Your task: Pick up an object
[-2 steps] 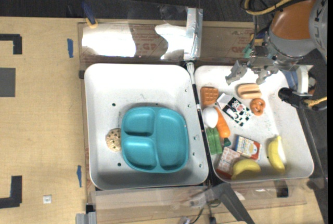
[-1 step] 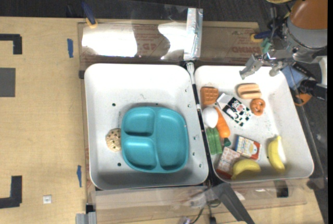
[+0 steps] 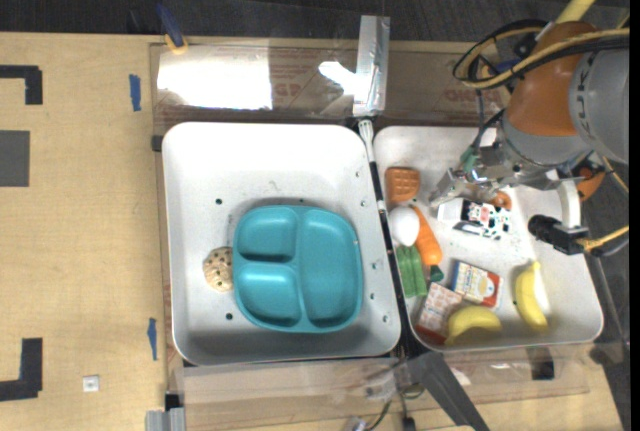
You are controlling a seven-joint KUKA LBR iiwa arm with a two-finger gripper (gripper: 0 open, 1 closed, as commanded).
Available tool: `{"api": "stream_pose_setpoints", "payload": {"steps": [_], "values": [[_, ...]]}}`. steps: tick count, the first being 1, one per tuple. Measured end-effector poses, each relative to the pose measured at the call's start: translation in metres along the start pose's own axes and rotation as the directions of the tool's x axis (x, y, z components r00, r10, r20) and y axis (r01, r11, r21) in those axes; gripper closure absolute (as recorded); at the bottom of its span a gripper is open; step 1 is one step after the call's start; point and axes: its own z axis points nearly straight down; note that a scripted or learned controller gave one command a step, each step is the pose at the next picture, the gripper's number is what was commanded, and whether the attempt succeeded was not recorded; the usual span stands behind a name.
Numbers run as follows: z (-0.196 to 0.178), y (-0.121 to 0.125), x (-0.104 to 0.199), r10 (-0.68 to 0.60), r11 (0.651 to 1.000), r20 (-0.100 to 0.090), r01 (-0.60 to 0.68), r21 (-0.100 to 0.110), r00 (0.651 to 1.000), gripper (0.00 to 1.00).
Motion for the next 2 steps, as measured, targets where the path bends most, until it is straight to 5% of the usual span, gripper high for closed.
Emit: {"api": "stream_pose_setpoints", "payload": {"steps": [1, 2], "values": [[0.006, -0.015, -0.034, -0.011, 1.000, 0.004, 0.011, -0.028, 1.000, 0.00], [-0.012, 0.012, -0.041, -0.083, 0.997, -0.004, 0.083, 0.008, 0.997, 0.00]]}}
